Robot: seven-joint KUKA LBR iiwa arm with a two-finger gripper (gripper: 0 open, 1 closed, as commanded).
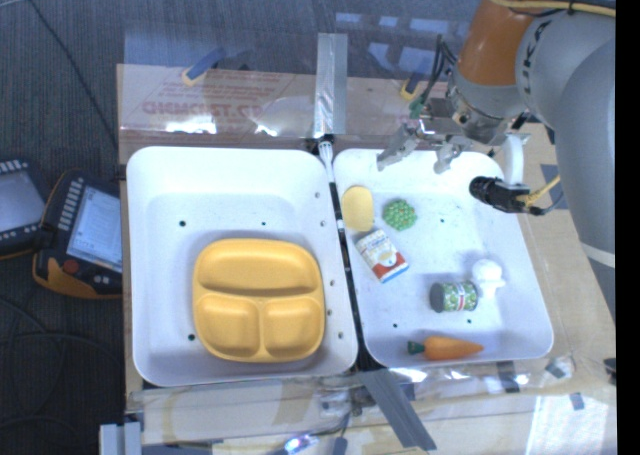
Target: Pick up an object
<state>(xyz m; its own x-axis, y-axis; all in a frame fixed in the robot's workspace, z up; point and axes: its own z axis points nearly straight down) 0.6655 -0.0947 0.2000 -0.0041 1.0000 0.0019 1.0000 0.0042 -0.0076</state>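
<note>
on your left, the left bin holds a yellow divided tray, while the right bin carries a pale yellow piece, a green knobbly ball, a small red-and-white carton, a green-labelled can, a white piece and a toy carrot; no label is sharp enough to read. the green knobbly ball lies nearest the arm and looks light and slightly grippy, so you'd likely close across its middle. at the right bin's far rim the end effector hovers with its fingers spread, pinching nothing.
</note>
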